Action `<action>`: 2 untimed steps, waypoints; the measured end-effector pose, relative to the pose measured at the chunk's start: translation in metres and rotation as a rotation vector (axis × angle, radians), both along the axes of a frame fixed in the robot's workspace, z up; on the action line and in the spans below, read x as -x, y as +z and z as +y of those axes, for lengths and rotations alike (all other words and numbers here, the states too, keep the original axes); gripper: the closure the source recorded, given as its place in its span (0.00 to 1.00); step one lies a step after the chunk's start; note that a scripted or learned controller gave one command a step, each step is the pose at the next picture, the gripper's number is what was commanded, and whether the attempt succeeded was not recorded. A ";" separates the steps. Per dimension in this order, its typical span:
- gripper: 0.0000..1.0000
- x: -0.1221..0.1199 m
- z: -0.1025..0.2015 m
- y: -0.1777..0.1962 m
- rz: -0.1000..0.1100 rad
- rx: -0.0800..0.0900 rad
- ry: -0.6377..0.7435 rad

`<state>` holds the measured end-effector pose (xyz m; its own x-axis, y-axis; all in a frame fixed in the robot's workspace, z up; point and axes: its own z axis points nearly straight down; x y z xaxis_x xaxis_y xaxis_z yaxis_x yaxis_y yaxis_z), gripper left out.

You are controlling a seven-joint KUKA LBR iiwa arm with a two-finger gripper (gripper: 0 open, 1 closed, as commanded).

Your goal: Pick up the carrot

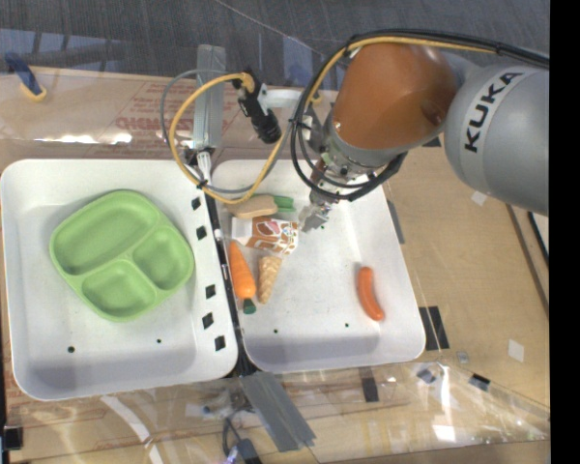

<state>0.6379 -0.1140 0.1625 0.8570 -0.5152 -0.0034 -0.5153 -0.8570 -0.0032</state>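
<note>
On the left we see a shallow white bin (19, 288) holding a green divided plate (122, 253) with three compartments, lying flat near the middle of that bin. Just right of it, across the ridge where the two bins meet, sits the second white bin (319, 341). The carrot (242, 274) lies along this bin's left wall, orange with its dark green end pointing toward the near side. Touching or just beside it on the right is a pale ice cream cone (269, 276), and at the far end of both lies a small printed packet (271, 232) with a tan block (255, 208) and a green bit (284, 202) behind it. Above the packet's right corner we find the hand (315, 217), hanging from the big orange band of the arm (391, 95); it is well apart from the carrot, and we cannot tell how it is set. Farther right, alone on the bin floor, lies an orange sausage (370, 293). Yellow and black cables (213, 114) loop over the surface (464, 259) behind the bins.
</note>
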 end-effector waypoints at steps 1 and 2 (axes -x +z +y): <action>1.00 -0.020 -0.001 -0.001 -0.008 0.001 0.261; 1.00 -0.022 0.004 0.011 -0.016 -0.004 0.268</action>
